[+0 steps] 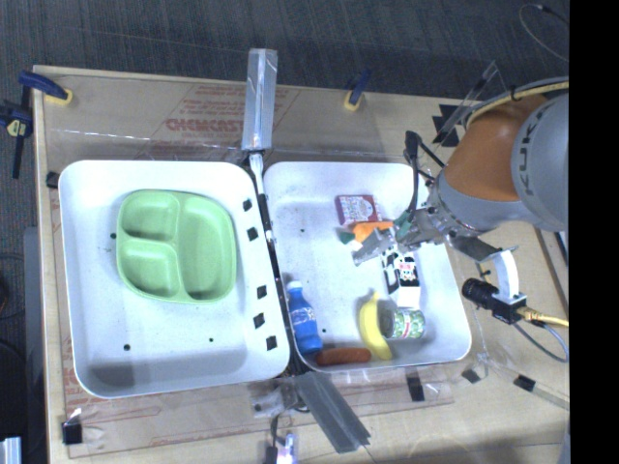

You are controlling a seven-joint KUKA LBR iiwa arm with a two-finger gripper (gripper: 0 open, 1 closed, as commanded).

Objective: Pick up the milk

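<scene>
The milk (402, 272) is a small white carton with black cow patches, lying in the right bin (319, 184) near its right wall. My gripper (385, 244) hangs low over the bin, just above and to the left of the carton, with the arm's orange band behind it on the right. The gripper's tip is close to the carton's upper end, and I cannot tell whether they touch. An orange carrot-like piece (367, 229) lies right beside the gripper on its upper left.
Also in the right bin are a maroon packet (356, 207), a banana (371, 325), a green can (407, 324), a blue bottle (304, 318) and a sausage (344, 356). The left bin (87, 336) holds a green divided plate (177, 245).
</scene>
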